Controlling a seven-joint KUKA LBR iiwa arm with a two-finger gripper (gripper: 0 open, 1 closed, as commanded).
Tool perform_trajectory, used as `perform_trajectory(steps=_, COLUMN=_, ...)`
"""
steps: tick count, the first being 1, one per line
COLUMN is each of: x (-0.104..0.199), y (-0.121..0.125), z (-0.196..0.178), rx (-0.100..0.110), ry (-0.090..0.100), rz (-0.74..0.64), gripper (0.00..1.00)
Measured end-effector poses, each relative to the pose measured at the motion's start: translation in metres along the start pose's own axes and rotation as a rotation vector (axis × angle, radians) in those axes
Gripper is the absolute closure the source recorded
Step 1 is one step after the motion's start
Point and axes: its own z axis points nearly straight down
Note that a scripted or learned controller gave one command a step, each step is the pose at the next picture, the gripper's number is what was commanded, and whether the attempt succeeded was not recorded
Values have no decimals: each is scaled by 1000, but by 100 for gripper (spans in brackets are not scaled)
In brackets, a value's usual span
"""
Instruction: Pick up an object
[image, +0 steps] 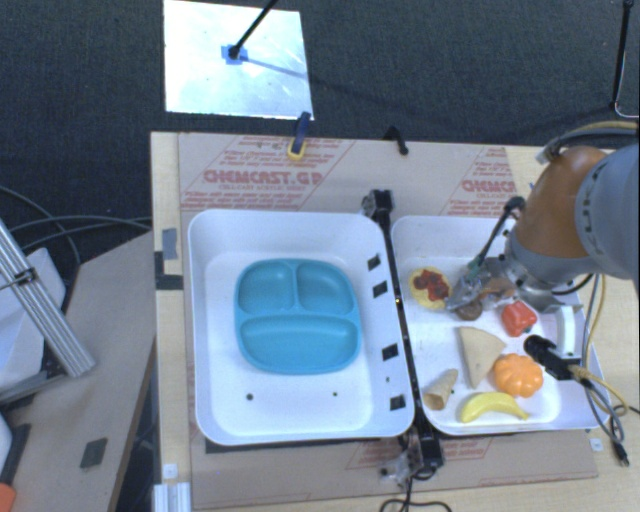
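Hovering low in the right bin (408, 330), our gripper (470, 296) sits just right of the red pizza slice (431, 286), and honestly we can't tell whether it's got anything. We'd guess we're at the reach-down step, nothing clearly lifted yet. Next move probably needs a clean drop onto one toy and a firm close. Nearby: a red pepper (517, 318), tortilla wedge (481, 352), orange pumpkin (517, 374), banana (492, 407) and cone (440, 388). The left bin (215, 300) holds a blue divided plate (297, 315), all on cardboard (260, 175) over dark carpet (80, 100).
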Motion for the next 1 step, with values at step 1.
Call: perform_trajectory(steps=1, x=79, y=35, z=-93, rx=-2, ry=1, rz=-6, gripper=100)
